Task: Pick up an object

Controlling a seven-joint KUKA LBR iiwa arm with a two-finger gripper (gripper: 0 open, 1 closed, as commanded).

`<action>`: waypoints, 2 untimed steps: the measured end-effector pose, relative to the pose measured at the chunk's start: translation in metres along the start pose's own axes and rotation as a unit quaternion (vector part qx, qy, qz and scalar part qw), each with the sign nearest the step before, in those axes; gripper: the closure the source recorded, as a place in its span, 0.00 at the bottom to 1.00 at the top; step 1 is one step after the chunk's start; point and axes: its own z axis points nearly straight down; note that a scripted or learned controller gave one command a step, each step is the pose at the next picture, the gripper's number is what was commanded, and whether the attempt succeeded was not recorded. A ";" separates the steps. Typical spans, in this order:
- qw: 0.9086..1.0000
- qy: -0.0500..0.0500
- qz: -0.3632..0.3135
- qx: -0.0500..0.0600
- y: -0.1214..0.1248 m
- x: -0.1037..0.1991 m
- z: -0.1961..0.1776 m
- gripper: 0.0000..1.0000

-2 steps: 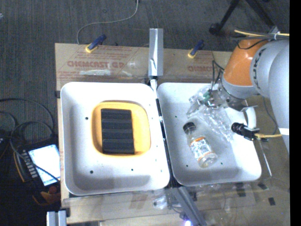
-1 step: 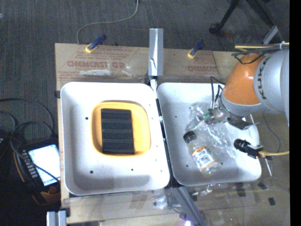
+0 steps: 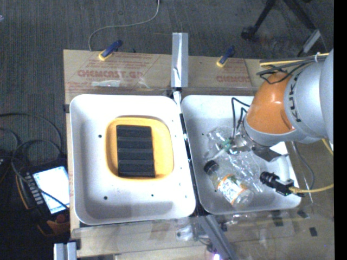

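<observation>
While the arm point(image 3: 295, 104) reaches in from the right, its claw point(image 3: 238, 143) hangs low over the right bin point(image 3: 196, 118), and I cannot tell what state it is in. Under it lies a heap of clear plastic point(image 3: 238, 158). Just beside the heap a clear bottle point(image 3: 230, 186) with a black cap and an orange label lies on its side. The left bin point(image 3: 87, 145) holds a yellow tray point(image 3: 165, 145) with a black ribbed block point(image 3: 135, 150) in it. Both bins sit on the tabletop point(image 3: 108, 75)

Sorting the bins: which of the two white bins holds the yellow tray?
The left bin; its yellow tray carries a black ridged block. The right bin holds clear plastic bottles instead.
</observation>
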 end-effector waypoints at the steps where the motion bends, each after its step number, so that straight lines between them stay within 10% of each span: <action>1: 0.995 0.003 0.104 0.007 0.051 -0.028 0.004 0.00; 2: 0.995 0.005 0.104 0.006 0.052 -0.028 -0.005 1.00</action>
